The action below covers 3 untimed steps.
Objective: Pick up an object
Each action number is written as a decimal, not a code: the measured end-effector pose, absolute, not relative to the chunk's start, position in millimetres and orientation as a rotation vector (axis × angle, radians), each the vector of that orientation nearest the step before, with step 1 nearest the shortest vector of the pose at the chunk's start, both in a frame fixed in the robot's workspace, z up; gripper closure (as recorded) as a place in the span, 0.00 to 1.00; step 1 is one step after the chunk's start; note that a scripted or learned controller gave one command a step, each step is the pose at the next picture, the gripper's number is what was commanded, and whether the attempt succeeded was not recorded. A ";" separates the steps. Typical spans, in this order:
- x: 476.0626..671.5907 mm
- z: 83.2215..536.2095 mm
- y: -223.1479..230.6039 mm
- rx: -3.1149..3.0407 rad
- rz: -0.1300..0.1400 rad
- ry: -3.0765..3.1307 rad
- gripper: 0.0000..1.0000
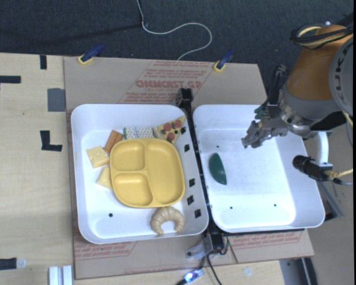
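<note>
Over the right bin point(285, 215), near its upper right part, my gripper point(253, 138) hangs above the white floor. My fingers point down and to the left; whether they stand wide or narrow I cannot tell at this angle, and nothing is visible between them. A dark green object point(218, 168) lies on the floor of the same bin, close to the divider side, below and left of my fingertips and apart from them. My grey arm with its orange band point(311, 70) enters from the right.

Left bin point(83, 177) contents:
- a yellow divided plate point(147, 172), lying flat at the centre;
- a beige croissant-shaped piece point(167, 218), just below the plate;
- several small toy food pieces point(107, 150) around the plate's upper and left edges.

Both bins rest on a cardboard sheet point(160, 79).
</note>
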State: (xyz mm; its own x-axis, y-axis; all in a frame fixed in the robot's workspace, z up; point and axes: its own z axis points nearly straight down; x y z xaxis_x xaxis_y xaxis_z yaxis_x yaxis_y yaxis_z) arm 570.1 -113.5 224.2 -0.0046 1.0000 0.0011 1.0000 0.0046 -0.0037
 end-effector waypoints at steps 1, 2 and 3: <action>552.1 213.7 -67.7 -2.214 0.004 -2.224 1.00; 531.9 223.6 -10.3 -2.213 0.002 -2.224 1.00; 506.1 216.6 45.6 -2.212 0.005 -2.225 1.00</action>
